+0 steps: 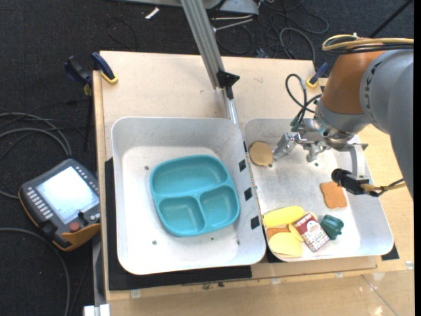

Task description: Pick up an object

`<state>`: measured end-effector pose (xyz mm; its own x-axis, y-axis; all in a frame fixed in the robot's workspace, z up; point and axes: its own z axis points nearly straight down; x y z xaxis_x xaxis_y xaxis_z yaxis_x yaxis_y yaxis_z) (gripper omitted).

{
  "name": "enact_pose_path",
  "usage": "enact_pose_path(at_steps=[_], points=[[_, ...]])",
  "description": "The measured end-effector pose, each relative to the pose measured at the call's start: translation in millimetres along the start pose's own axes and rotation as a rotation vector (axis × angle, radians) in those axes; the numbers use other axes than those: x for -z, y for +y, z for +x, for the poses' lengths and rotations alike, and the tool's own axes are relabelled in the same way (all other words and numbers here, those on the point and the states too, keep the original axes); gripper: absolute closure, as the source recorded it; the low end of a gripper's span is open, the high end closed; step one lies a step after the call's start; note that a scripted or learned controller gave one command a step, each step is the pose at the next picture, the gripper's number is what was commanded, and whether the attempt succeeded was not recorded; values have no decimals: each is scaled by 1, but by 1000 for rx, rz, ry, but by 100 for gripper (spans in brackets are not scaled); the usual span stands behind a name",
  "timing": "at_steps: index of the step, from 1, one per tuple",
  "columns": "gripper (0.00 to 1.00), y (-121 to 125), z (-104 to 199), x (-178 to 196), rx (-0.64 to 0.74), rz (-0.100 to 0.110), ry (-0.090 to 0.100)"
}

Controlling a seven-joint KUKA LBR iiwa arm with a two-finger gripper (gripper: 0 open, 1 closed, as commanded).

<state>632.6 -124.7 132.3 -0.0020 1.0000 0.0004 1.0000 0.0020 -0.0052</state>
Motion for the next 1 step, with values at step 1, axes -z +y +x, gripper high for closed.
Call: enact_pose_path(at_steps=[1], points=[[100, 2, -1, 14, -1, -7, -1]])
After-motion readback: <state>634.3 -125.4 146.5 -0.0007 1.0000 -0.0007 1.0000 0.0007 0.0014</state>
